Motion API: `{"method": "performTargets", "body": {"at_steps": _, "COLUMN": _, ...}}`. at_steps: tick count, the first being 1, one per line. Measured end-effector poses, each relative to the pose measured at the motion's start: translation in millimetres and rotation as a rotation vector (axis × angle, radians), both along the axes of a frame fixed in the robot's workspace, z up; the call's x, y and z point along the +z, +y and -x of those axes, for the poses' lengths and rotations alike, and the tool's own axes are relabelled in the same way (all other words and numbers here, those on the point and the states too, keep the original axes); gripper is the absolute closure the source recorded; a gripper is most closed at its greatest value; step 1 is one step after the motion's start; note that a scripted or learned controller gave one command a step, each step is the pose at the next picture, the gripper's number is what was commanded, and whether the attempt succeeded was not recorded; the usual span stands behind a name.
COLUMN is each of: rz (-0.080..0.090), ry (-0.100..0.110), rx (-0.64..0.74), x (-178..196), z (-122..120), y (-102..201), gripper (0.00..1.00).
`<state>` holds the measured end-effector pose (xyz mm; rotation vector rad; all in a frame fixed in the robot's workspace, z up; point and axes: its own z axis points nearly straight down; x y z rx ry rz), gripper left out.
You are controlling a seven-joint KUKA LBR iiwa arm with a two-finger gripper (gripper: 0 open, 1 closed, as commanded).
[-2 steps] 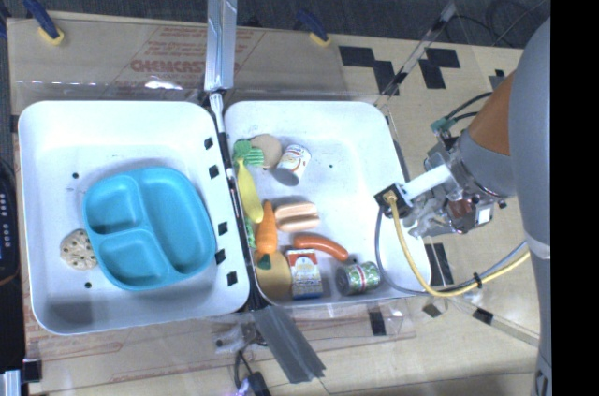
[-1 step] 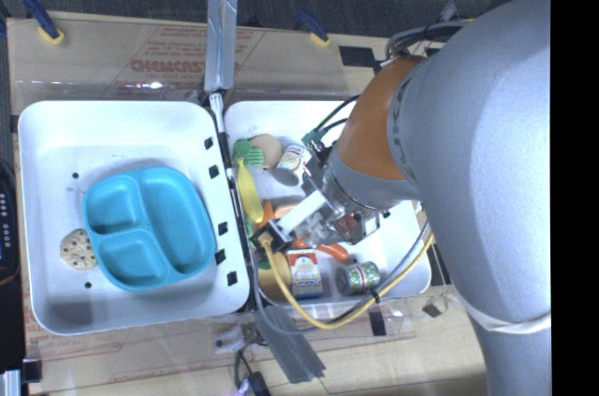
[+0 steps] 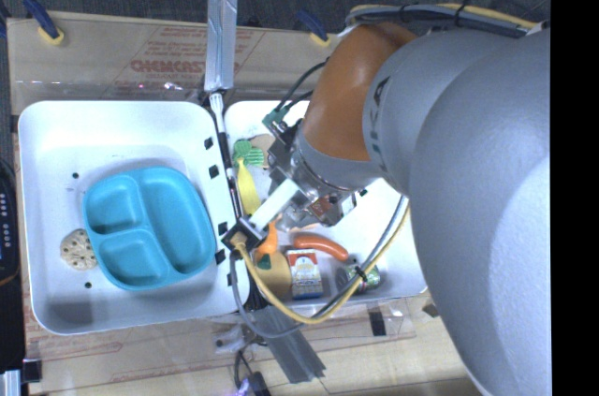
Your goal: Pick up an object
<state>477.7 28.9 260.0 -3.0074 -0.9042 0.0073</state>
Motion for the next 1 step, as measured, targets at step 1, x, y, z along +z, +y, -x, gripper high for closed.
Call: {"method": "performTargets", "body": {"at_steps": 1, "rz": 0.003, "ry": 0.001, "rx": -0.129, "x": -12.4, "z": -1.5, "y": 50.7, "gripper": 1.0}}
